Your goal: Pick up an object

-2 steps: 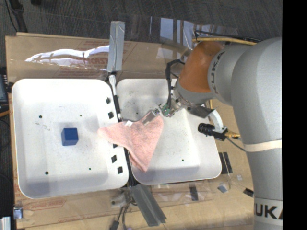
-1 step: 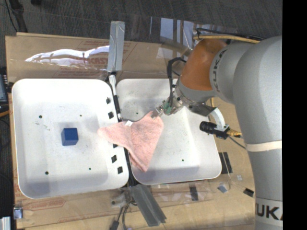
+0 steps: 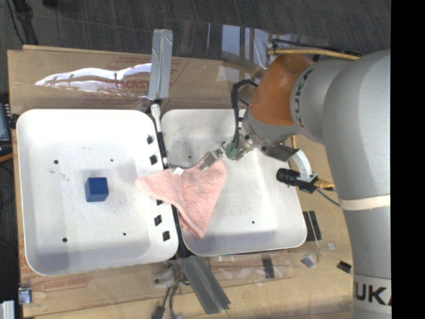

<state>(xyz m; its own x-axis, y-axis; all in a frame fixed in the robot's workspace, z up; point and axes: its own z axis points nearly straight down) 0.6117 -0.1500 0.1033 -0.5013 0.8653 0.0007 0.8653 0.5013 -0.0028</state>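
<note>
A blue cube (image 3: pixel 97 189) is sitting in the left bin (image 3: pixel 40 244), well left of the pink cloth (image 3: pixel 189 188). The pink cloth is draping across the divider between the bins, trailing into the right bin (image 3: pixel 265 234). At the cloth's upper right corner the gripper (image 3: pixel 214 157) is pinching its edge, fingers clenched on the fabric. The grey arm (image 3: pixel 345 125) is looming right of the cloth.

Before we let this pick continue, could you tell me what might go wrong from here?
The cloth is draped over the wall between the two bins, one corner raised at the gripper. It may snag on that wall as it rises. The hold looks like a corner pinch only, so the cloth might slip free. The cube sits apart from the cloth and seems safe.
</note>
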